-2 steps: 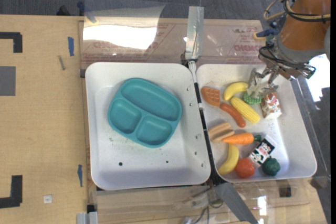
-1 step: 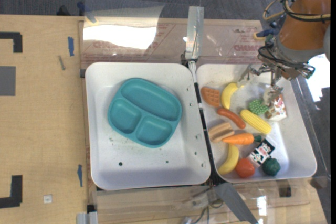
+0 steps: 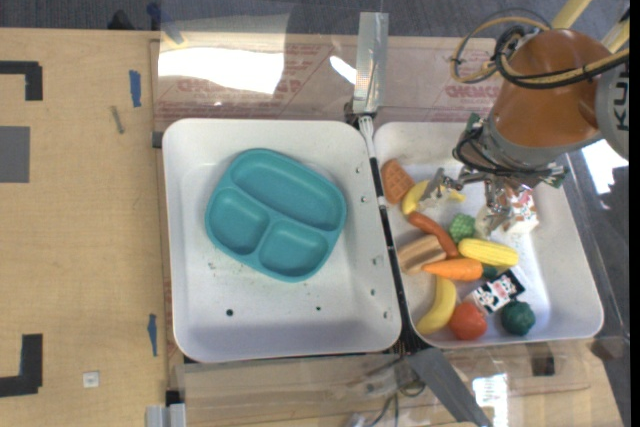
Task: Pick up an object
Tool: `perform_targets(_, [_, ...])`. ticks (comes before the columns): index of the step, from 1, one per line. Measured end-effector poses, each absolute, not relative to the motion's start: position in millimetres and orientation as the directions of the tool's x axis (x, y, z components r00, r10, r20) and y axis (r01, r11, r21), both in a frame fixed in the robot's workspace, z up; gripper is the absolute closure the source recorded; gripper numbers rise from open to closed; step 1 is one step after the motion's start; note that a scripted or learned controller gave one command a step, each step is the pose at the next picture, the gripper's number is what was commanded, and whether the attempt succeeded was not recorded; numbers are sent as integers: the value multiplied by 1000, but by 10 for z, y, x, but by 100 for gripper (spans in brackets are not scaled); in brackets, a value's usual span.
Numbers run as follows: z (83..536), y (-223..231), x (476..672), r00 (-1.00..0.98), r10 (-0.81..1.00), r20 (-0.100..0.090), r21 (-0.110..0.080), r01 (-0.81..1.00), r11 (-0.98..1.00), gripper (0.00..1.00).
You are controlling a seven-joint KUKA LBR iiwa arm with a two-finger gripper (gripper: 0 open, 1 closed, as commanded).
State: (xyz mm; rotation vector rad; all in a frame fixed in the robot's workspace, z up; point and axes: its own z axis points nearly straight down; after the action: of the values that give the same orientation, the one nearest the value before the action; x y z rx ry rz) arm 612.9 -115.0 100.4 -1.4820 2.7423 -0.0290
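Observation:
My gripper (image 3: 470, 198) hangs over the back of the right bin (image 3: 575, 260), under the orange wrist band (image 3: 540, 90). Its fingers stand apart, one by a small yellow piece (image 3: 415, 198), the other by a white and red packet (image 3: 520, 211). Nothing shows between them. Just below lie a broccoli floret (image 3: 463, 227), a corn cob (image 3: 487, 252), a carrot (image 3: 453, 268) and a hot dog (image 3: 428, 243). A ridged orange piece (image 3: 397, 180) lies at the bin's back left.
Near the right bin's front lie a banana (image 3: 437, 305), a tomato (image 3: 467, 320), a green ball (image 3: 517, 317) and a black and white item (image 3: 497, 290). The left bin (image 3: 190, 295) holds a teal divided plate (image 3: 277, 213).

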Motion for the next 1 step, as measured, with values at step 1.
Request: perform_targets(1, [929, -1211, 5454, -521, -853, -15, -27, -853, 521, 0])
